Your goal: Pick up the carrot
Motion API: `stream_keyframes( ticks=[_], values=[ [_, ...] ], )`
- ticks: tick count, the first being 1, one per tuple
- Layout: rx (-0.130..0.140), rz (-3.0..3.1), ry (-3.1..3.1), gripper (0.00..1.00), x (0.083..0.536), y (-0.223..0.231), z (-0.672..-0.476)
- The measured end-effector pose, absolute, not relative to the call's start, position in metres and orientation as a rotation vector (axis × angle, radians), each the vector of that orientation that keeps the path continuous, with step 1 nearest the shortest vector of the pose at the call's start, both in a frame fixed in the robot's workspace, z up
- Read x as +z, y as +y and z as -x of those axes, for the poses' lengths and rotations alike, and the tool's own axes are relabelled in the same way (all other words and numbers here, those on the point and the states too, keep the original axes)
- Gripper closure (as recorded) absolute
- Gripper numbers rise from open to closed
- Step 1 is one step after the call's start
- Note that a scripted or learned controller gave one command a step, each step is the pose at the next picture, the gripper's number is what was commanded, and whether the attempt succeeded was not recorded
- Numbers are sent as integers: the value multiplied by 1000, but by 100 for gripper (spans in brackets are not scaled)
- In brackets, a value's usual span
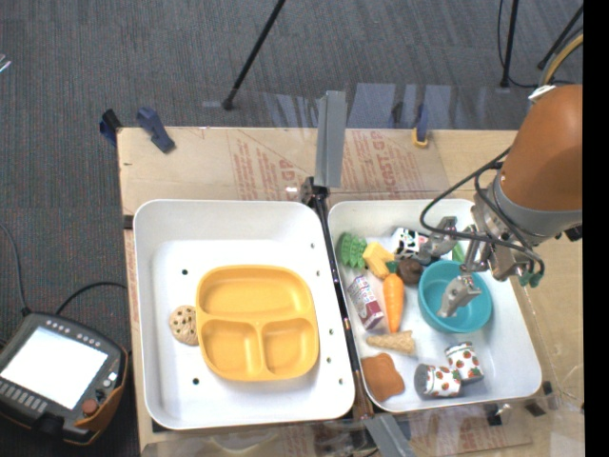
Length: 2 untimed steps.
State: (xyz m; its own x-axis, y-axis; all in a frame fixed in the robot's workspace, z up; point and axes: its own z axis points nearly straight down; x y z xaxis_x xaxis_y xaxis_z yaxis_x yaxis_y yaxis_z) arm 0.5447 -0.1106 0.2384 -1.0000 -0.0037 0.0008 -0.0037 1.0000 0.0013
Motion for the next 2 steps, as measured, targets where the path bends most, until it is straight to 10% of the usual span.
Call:
stream_keyframes(
  ticks=[1, 2],
  values=[
    [-4, -123, -3149, 0, 96, -93, -554],
    [1, -133, -3157, 100, 106, -92, -557]
  ],
)
